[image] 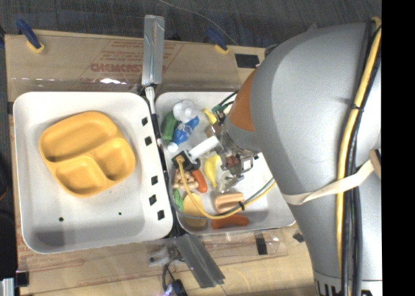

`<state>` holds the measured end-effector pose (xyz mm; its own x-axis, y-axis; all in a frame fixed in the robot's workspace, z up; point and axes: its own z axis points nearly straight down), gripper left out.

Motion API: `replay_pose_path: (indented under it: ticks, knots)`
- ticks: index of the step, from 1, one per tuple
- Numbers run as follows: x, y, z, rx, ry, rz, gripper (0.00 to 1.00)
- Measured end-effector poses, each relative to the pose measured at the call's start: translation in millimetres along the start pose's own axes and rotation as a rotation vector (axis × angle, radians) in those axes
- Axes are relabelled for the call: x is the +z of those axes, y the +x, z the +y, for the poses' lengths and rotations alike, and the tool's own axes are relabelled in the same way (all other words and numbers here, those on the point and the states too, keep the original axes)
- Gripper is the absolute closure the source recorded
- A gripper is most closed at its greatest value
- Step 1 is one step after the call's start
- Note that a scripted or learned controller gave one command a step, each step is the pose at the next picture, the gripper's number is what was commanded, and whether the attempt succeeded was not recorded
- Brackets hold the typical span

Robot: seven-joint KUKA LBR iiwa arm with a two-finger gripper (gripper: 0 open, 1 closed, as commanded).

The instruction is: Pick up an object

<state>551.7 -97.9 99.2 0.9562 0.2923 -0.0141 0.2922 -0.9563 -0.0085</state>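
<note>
Reaching down into the right bin (279, 214), the gripper (232, 166) hovers over piled toy food (207, 184), its grasp impossible to tell; picking is underway, and next it must settle on one item

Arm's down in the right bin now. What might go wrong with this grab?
The gripper sits among tightly packed toys: a yellow banana, hot dog and blue bottle. It may pinch two at once, or nudge one aside and close on nothing. A yellow cable loops across the pile and might snag.
</note>
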Motion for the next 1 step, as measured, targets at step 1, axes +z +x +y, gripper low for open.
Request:
replay_pose_path:
  ticks: [1]
  knots:
    - [7.9, 64.3, 30.2, 0.048, -0.003, 0.005, 0.0]
